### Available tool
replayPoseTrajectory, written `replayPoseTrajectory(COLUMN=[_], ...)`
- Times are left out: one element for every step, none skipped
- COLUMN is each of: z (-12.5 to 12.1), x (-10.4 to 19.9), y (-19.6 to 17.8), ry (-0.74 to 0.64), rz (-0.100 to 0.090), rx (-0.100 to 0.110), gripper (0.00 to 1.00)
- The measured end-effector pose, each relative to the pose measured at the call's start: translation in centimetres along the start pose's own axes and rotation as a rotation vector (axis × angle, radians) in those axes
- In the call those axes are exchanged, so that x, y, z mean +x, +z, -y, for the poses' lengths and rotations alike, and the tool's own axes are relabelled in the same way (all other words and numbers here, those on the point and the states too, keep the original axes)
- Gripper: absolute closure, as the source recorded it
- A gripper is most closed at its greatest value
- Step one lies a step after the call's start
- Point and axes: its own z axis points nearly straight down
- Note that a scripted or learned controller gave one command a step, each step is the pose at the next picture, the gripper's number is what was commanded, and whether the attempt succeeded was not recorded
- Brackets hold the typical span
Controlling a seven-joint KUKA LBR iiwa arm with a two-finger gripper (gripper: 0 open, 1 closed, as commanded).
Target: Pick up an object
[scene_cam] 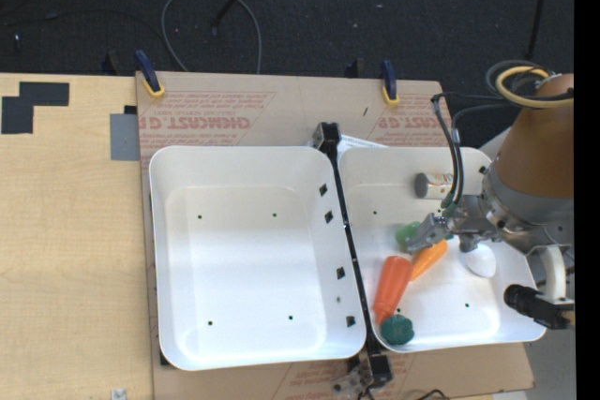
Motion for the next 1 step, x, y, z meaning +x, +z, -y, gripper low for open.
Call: replayPoseTrajectory(z=[-6.79], x=[-0.78], y=[11.05], ry=[-0.001], rz=[-0.001], rx=[0.006], gripper=[0.00])
